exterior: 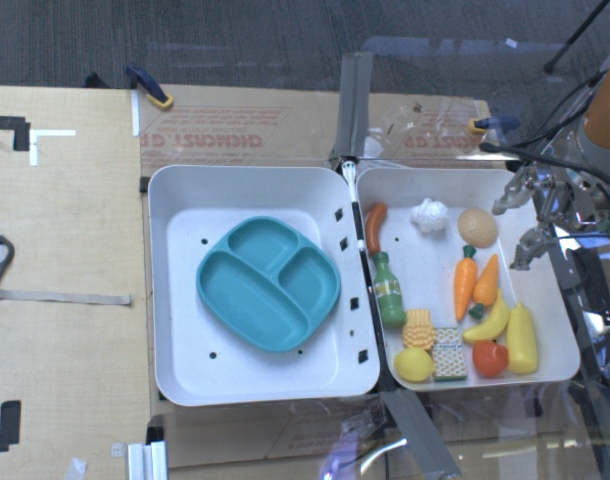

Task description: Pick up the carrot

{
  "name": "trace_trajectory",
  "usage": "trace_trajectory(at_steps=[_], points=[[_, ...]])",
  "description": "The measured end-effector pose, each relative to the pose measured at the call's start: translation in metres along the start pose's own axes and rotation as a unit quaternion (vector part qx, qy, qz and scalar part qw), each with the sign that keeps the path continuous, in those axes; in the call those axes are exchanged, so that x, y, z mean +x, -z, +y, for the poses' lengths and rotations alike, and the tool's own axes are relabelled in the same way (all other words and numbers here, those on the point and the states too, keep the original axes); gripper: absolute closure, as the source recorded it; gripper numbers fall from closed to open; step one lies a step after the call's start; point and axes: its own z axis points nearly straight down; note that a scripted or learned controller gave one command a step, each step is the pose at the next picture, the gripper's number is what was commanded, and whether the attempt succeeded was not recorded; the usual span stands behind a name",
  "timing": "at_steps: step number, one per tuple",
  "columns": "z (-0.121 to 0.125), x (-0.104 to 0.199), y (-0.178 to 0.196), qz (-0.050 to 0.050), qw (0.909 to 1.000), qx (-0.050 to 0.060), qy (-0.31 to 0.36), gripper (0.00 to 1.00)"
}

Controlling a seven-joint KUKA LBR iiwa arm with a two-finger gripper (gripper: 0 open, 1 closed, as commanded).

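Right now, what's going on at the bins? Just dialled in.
The arm's gripper hangs over the right bin, at its upper right edge, with nothing between its fingers. The carrot lies untouched in that bin among other toy food, next to a second orange piece and above a banana. The left bin holds a blue divided plate.

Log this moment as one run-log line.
task: pick up carrot | gripper: open, above right bin's right edge, holding nothing | carrot: lying in right bin, untouched | left bin: blue tray

A lab; taped bench (65, 218), cables (575, 28).
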Motion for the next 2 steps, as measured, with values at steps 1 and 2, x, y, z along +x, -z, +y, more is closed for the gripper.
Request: trace_trajectory(at_steps=[1, 2], points=[[0.012, -0.005, -0.111, 0.000, 0.9995, 0.000, -0.033, 0.00], [0.045, 0.033, -0.121, 0.000, 0.9984, 0.000, -0.057, 0.00]])
